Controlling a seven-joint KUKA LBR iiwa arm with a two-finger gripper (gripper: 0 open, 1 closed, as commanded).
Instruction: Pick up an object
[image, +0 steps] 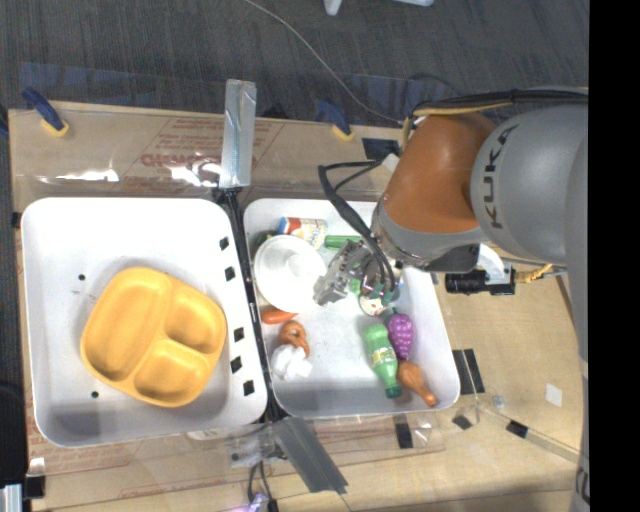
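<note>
My gripper (350, 280) hangs low in the middle of the right bin (330, 390), beside a white bowl (287, 272) on its left. Small items lie under and around its tip and are partly hidden by it. Just below it lie a green bottle (380, 353), a purple bunch of grapes (401, 333) and a brown drumstick-shaped toy (416, 381). An orange and white toy (291, 348) rests at the bin's lower left. A small carton (305, 230) and a green item (340, 241) lie at the bin's top.
The left bin (50, 300) holds a yellow divided plate (152, 334). Black clips line the divider between the bins. The grey and orange arm (440, 190) covers the right bin's upper right corner. Cables run across the cardboard behind.
</note>
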